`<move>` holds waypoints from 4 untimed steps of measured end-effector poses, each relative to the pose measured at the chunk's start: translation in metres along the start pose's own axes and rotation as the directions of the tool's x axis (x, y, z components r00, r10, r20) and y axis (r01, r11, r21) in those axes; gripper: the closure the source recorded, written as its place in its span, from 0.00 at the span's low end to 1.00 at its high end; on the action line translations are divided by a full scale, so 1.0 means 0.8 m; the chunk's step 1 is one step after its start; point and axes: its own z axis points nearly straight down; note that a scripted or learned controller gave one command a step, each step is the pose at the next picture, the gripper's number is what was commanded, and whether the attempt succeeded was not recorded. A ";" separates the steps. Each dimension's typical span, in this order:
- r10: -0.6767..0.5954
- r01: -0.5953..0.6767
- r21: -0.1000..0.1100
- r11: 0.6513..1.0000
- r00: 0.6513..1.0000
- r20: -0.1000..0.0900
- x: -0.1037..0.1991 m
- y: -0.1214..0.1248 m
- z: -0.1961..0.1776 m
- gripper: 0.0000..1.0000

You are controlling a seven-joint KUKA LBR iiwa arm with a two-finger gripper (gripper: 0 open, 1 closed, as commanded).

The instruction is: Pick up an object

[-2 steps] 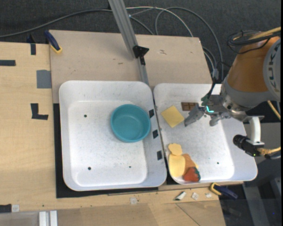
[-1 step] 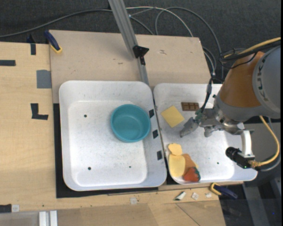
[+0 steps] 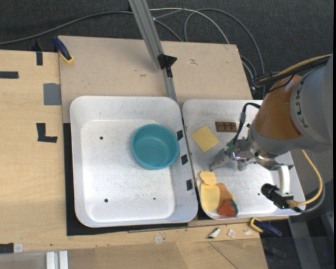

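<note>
Hand (image 3: 224,158) low in right bin (image 3: 252,112), grip unclear; yellow square (image 3: 205,138) just up-left

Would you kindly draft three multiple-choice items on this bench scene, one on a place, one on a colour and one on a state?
1. Where does the bowl lie?
A. In the left bin
B. In the right bin
C. On the bare bench

2. What colour is the flat square piece near the right bin's left wall?
A. Red
B. Yellow
C. Green

3. How does the bowl stand?
A. Upside down
B. On its side
C. Upright, mouth up

Answers:
1. A: the bowl sits inside the left bin, toward its right side.
2. B: the square is pale yellow against the white floor.
3. C: its hollow inside faces the camera.

The gripper hangs over the right bin, below the square.
</note>
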 end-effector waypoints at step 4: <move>-0.002 0.002 -0.014 1.000 1.000 0.002 -0.013 0.015 -0.133 1.00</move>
